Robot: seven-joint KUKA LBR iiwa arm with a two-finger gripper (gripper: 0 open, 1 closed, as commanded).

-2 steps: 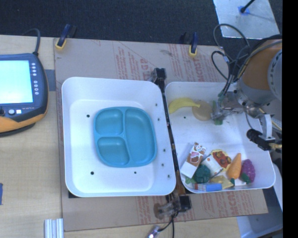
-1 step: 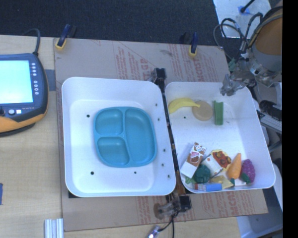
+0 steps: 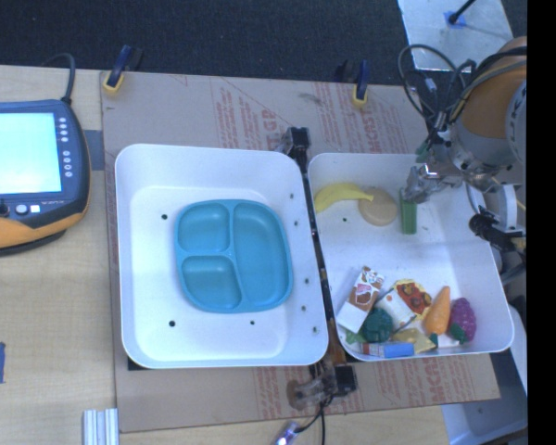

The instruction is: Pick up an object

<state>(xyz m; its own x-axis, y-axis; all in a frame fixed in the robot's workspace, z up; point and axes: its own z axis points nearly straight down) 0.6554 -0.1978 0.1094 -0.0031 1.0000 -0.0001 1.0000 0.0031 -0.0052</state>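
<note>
Although the task leaves the choice of object to you, the thing nearest the two-finger gripper (image 3: 409, 196) is the small upright green cylinder (image 3: 408, 216) standing in the far part of the right-hand shallow white bin (image 3: 500, 281); it sits directly beneath the gripper, and you cannot tell from this slant whether the gripper has hold of it. Judge it light, rigid and smooth, so take it across its round sides near the middle, since a high pinch may tip it. Just beside it lie a yellow plastic banana (image 3: 342, 196) and a flat tan disc (image 3: 379, 209). The near end holds a jumble of toy food, among it an orange carrot (image 3: 437, 311) and a purple grape cluster (image 3: 462, 320). The left-hand white bin (image 3: 139, 248) carries a blue three-compartment plate (image 3: 233, 255)
</note>
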